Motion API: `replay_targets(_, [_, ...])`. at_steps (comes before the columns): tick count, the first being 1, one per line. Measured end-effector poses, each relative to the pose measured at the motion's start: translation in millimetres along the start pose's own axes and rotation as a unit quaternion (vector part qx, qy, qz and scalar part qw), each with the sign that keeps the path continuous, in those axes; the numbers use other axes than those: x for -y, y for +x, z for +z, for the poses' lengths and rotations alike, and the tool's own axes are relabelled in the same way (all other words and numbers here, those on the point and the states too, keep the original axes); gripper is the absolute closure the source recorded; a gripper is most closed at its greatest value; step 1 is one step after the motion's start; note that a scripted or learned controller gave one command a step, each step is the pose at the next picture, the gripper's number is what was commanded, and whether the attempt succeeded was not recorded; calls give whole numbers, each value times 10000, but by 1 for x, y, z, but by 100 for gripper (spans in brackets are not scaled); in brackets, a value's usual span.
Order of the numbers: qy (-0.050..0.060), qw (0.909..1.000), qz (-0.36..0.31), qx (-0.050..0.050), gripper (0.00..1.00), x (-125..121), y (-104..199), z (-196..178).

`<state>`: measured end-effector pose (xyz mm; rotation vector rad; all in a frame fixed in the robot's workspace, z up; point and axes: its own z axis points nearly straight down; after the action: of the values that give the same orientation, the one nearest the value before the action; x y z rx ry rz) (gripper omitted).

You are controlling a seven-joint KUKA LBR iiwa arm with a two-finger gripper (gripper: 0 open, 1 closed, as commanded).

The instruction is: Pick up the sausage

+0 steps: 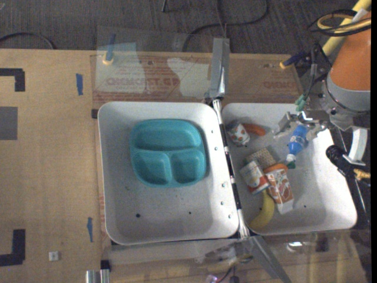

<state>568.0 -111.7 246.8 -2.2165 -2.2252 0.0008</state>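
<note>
Sausage (255,129), possibly, half-hidden beside a can (238,133).

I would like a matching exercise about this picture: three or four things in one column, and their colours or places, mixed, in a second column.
Things:
1. divided tray
2. banana
3. blue bottle
4. claw

Descriptions:
A. yellow, at the right bin's near edge
B. teal, in the left bin
C. above the right bin's far part
D. just under the claw, in the right bin

Pairs: 1-B, 2-A, 3-D, 4-C

The arm (352,69) is cut off by the right edge; the banana (263,213) lies partly under a carton (281,187).
</note>
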Motion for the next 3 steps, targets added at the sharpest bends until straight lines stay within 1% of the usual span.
replay_targets(1, [-27, 9983, -588, 11, 0, -47, -22, -16])
replay_targets(2, [-8, 9965, -833, 1, 0, -72, 15, 70])
replay_targets(3, [-29, 9991, -425, 6, 0, -91, -11, 160])
